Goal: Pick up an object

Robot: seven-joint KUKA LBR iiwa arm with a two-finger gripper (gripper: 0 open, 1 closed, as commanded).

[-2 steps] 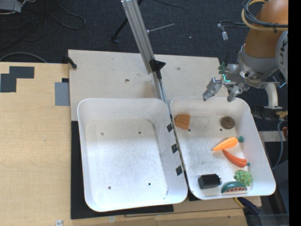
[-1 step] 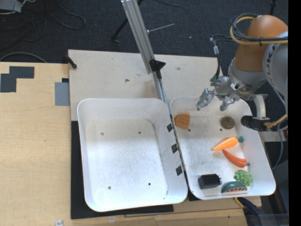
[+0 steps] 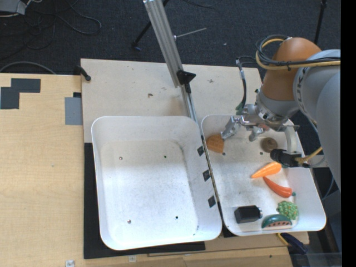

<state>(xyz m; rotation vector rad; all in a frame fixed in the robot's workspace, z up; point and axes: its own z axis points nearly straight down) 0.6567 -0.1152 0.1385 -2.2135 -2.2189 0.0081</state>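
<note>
My gripper hangs over the far end of the right bin, open, with nothing between its fingers. One finger points down-left toward a brown-orange lump lying against the bin's left wall, a short gap away. A small brown round piece lies just right of the gripper. Nearer the front lie an orange carrot, a red pepper, a black block, a green broccoli piece and a watermelon slice.
The left bin sits beside the right one, with a divider edge carrying black clips between them. A slanted metal rail rises behind the bins. The arm's grey body overhangs the right bin's far right corner.
</note>
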